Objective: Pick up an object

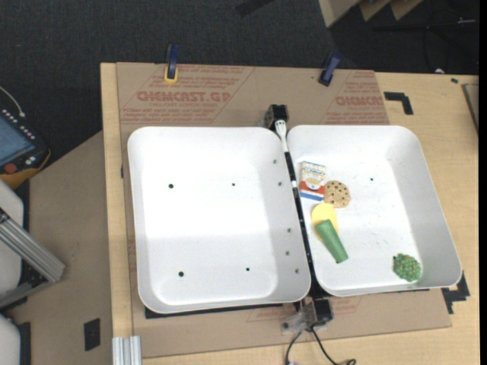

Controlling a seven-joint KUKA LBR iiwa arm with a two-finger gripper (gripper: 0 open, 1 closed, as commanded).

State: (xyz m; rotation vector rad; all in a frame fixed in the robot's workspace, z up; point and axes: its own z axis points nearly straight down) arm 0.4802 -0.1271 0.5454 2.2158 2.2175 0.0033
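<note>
In the right bin (415, 173) lie several small objects near its left wall. A white carton with red and blue print (311, 179) lies flat at the top of the group. A round brown cookie (337, 194) sits just right of it. Below them a yellow piece (323, 213) touches a green cylinder (332, 242) that points down and to the right. A green broccoli floret (407, 268) rests alone in the bin's front right corner.
The left bin (152, 226) stands beside the right one, joined along a black middle strip (293, 196). Both sit on a cardboard sheet (228, 90) held by a yellow-blue clamp (172, 65) and a blue clamp (330, 68) at the back.
</note>
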